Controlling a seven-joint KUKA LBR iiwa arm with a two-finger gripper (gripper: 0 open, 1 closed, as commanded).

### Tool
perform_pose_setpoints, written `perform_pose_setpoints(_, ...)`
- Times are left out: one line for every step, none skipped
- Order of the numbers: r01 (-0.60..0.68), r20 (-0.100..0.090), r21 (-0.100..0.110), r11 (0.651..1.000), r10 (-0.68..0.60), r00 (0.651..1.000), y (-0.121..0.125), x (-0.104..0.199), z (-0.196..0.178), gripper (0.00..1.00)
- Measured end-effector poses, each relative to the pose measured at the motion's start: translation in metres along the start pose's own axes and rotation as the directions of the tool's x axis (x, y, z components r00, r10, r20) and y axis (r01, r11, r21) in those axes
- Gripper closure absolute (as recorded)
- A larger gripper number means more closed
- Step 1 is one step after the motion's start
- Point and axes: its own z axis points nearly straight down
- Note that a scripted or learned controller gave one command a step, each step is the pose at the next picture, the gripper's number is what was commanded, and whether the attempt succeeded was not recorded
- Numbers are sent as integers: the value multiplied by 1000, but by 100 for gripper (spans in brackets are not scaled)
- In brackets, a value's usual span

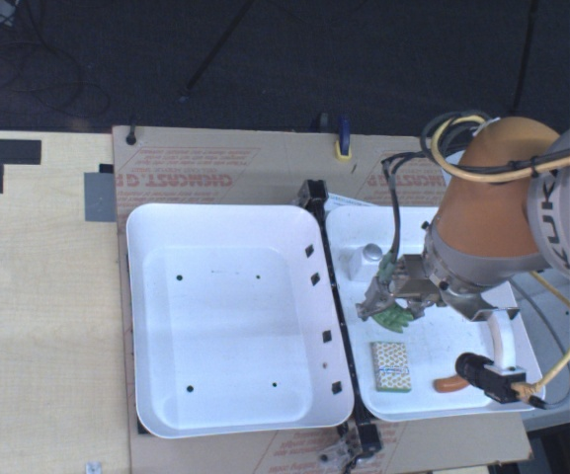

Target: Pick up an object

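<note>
Green toy (393, 318) under claw (376, 304), long axis pointing lower-left.

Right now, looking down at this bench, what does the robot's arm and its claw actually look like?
The arm is a thick, rounded grey limb with a broad orange band above its wrist. Black and yellow cables loop over the band and run down to the small, dark grey metal claw. Dark lettering marks the grey shell at the right.
</note>
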Motion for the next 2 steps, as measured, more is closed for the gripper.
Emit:
perform_pose_setpoints(3,1,-9,1000,-3,1000,46,33,-50,100)
perform_pose_setpoints(1,1,-3,1000,-1,1000,17,63,-30,100)
